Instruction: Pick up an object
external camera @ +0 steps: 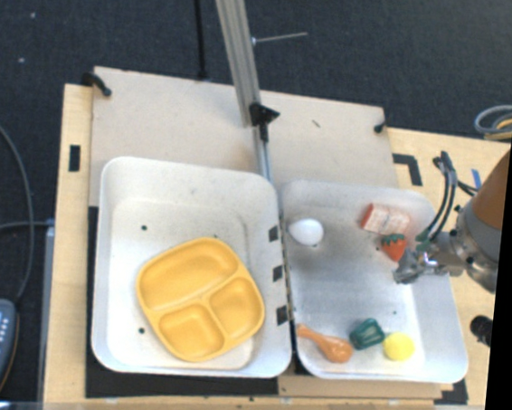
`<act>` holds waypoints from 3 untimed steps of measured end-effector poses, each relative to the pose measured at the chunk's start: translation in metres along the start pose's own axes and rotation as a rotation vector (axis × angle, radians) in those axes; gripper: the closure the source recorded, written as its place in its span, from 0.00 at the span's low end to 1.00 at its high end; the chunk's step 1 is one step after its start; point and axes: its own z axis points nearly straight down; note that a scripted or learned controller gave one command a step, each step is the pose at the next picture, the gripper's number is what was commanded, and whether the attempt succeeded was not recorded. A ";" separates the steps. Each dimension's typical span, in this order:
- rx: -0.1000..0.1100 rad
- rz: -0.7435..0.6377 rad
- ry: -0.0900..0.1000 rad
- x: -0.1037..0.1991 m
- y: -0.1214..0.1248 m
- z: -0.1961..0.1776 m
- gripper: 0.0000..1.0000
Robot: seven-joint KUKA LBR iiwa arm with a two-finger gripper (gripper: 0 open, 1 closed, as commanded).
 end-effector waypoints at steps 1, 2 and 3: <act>0.000 -0.001 0.000 0.001 -0.006 -0.049 1.00; 0.004 -0.001 0.002 -0.001 -0.005 -0.073 1.00; 0.007 -0.003 0.003 0.051 0.004 -0.055 1.00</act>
